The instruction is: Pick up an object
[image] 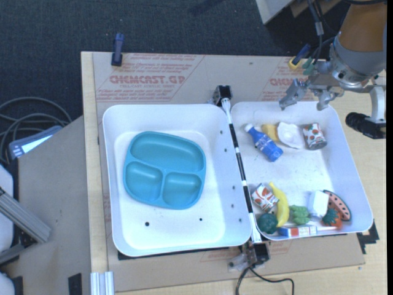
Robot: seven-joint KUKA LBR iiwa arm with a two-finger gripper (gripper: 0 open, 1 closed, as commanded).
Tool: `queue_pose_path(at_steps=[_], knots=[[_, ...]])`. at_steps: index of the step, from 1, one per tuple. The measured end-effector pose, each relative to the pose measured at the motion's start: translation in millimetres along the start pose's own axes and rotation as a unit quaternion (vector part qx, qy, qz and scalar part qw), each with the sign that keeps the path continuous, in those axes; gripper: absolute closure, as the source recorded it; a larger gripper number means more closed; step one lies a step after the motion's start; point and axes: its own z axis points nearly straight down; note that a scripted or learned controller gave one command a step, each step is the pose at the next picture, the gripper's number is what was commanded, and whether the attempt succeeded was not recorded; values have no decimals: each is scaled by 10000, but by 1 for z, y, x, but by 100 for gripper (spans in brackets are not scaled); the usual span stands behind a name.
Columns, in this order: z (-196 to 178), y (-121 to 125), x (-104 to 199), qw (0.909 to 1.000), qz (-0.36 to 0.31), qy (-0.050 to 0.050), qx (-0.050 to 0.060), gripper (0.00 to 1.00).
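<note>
My gripper [305, 100] hangs open above the far edge of the right bin [350, 165], its two fingers spread with nothing between them. Just below it lie a crumpled white object [288, 134], a small red-and-white can [314, 136], a yellow piece [269, 131] and a blue bottle [264, 142]. At the bin's near end sit another red-and-white can [264, 196], a banana [281, 206], green broccoli pieces [299, 214], a white block [318, 202] and a red-and-white marker [299, 230].
The left bin [116, 128] holds a blue divided tray [164, 169]. A black clamp [221, 93] sits at the far end of the divider between the bins. Cardboard [153, 78] lies under both bins. A blue clip [117, 48] stands at the board's far left.
</note>
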Motion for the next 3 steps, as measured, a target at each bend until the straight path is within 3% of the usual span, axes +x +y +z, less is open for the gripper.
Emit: queue_pose_path(at_steps=[1,2,3], knots=[[118,-86,23,10000,5,4,12,0],[166,-43,-2,10000,5,-2,-4,0],[156,-43,-1,10000,7,-3,-8,100]])
